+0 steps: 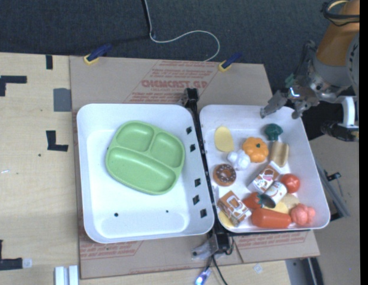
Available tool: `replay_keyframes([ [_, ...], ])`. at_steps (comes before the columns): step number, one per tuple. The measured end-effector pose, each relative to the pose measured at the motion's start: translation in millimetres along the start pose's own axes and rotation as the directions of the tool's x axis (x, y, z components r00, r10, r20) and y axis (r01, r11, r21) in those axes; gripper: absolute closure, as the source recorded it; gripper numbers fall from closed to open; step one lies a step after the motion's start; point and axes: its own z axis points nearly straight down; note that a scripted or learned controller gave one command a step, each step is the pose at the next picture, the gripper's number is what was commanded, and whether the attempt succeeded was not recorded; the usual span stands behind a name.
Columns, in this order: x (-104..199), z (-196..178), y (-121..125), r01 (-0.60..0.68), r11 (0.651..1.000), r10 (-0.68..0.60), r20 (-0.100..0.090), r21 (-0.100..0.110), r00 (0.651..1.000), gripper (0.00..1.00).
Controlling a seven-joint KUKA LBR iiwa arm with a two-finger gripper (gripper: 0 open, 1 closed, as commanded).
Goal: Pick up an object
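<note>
The tool (286, 104) hangs over the far right corner of the right bin (314, 177), at the end of the grey arm (338, 46) that comes in from the right. Its two dark fingers are spread apart, one reaching left toward the bin's far rim and the other pointing down near the bin's right side, and nothing sits between them.

The things to pick from all lie in the right bin, nearer than the tool and mostly to its left. Closest is a small dark green piece (272, 130), just near of the fingers and apart from them. Beside it sits an orange pumpkin (256, 149), with a tan bread-like piece (279, 154) on its right. Further left lies a yellow lemon-shaped piece (224, 139), and near of that a small white object (235, 158) and a chocolate doughnut (224, 174). Toward the near end of the bin the pile is denser: a white and red can (267, 182), a red tomato (289, 183), a small printed carton (234, 207), a long orange-red piece (270, 218) and a pink piece (303, 214) in the near right corner, several of them touching.

The left bin (95, 177) holds a green divided plate (145, 157), well apart from the tool. Both bins rest on a cardboard sheet (160, 82) on the surface.
</note>
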Motion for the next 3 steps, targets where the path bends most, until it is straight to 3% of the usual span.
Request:
replay_keyframes([
  [1,9.9,79.3,-84.4,-0.003,1.000,0.003,-0.004,0.013,1.000,0.00],
  [2,68.0,19.9,-136.8,0.003,1.000,-0.003,-0.003,0.001,1.000,0.00],
  [3,186.7,23.1,-175.8,0.010,1.000,-0.010,-0.005,0.006,1.000,0.00],
])
